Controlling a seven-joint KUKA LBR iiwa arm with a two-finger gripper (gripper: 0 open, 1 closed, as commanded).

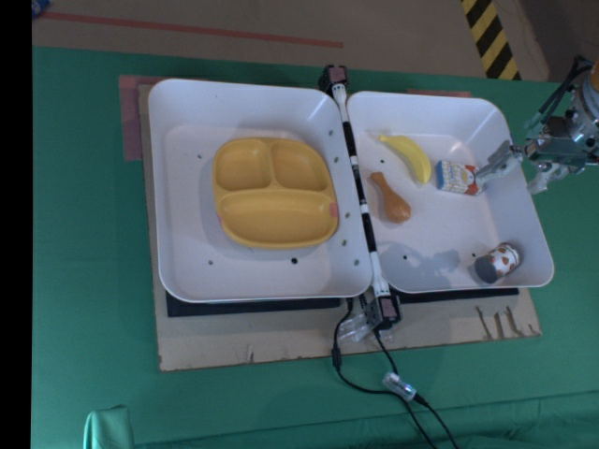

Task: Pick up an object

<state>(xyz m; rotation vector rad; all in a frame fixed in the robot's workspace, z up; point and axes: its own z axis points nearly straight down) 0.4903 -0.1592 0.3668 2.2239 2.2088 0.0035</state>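
Arm: it reaches in from the right edge of the tabletop (84,251), over the right rim of the right bin (524,223).
Gripper (517,165): it hangs above the right side of the right bin, near its back right corner.
Fingers: apart; one finger (496,162) points toward the small carton, the other is near the bin's right rim, and nothing is between them.
Small carton (456,177): lies on its side in the right bin, just beside the nearer finger; whether they touch, I cannot tell.
Banana (408,155): in the back part of the right bin, left of the carton.
Brown drumstick toy (390,197): near the bin's left wall, just in front of the banana.
Small can (496,262): lies in the front right corner of the right bin.
Yellow divided plate (273,193): in the middle of the left bin (178,251).
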